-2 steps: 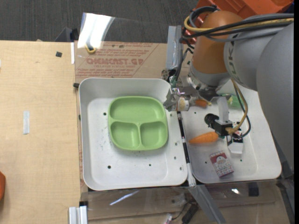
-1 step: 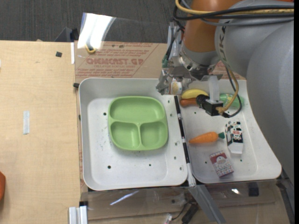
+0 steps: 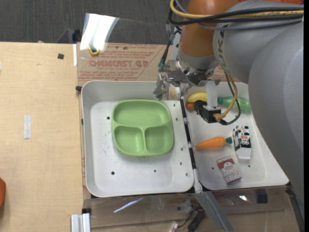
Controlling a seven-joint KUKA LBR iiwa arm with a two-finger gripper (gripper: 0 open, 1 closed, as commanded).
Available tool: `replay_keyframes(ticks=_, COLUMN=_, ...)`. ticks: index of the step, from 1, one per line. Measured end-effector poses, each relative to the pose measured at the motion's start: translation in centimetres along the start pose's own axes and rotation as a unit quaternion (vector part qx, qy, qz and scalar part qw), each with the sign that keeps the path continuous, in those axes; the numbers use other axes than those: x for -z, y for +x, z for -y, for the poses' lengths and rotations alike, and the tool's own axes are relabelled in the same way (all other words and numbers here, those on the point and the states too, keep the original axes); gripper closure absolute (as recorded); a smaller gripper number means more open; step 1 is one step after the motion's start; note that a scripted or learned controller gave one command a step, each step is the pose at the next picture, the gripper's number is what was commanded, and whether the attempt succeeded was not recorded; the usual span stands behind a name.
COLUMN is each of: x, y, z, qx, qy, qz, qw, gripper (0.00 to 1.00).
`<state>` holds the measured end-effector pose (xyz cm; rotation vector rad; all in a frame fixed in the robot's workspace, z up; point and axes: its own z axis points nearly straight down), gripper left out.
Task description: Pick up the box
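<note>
A small red and white box (image 3: 229,170) lies flat near the front of the right bin (image 3: 270,170). Just behind it lies a white carton with black cow patches (image 3: 242,141). My gripper (image 3: 166,90) hangs at the back of the bins, above the divider between them and just behind the green plate (image 3: 143,127). It is well away from the box, up and to the left of it. Nothing shows in its grasp.
A green divided plate fills the middle of the left bin (image 3: 96,173). The right bin also holds an orange carrot (image 3: 212,142), a yellow banana (image 3: 197,97) and a green object (image 3: 237,102) at the back. The arm's large grey body overhangs the right bin's far side.
</note>
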<state>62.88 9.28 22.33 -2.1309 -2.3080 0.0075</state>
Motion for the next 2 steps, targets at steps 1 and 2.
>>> replay_keyframes(ticks=1, x=0.0, y=2.9, z=0.5, qx=-0.004, qy=0.000, qz=0.000, qw=1.0000, gripper=1.00)
replay_keyframes(ticks=2, x=0.0, y=4.2, z=5.1, qx=-0.147, qy=0.001, qz=0.000, qw=0.9891, gripper=1.00)
